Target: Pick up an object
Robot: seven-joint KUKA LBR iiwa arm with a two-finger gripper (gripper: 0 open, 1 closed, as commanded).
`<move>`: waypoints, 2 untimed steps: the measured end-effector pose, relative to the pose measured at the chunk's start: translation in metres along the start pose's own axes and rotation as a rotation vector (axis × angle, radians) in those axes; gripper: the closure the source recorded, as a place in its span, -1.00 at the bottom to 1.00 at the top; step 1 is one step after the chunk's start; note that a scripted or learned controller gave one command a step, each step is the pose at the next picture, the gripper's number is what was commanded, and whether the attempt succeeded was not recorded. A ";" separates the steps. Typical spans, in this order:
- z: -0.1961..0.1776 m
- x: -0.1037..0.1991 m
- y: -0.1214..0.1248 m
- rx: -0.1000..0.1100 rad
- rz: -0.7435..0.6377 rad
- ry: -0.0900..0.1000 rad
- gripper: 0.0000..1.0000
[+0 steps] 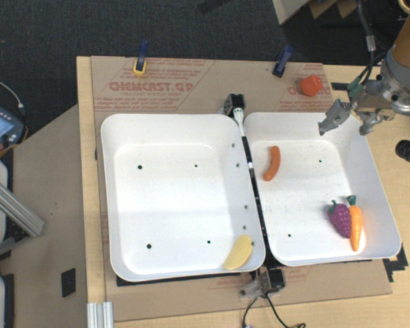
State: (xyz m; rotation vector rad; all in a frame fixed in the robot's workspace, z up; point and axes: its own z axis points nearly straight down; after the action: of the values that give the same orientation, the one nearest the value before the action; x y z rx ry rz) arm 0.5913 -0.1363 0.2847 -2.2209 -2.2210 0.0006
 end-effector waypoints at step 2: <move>0.033 0.058 -0.043 0.008 -0.004 0.004 1.00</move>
State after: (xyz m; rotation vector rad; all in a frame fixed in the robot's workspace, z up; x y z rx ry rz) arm 0.5478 -0.0779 0.2518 -2.2108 -2.2198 0.0052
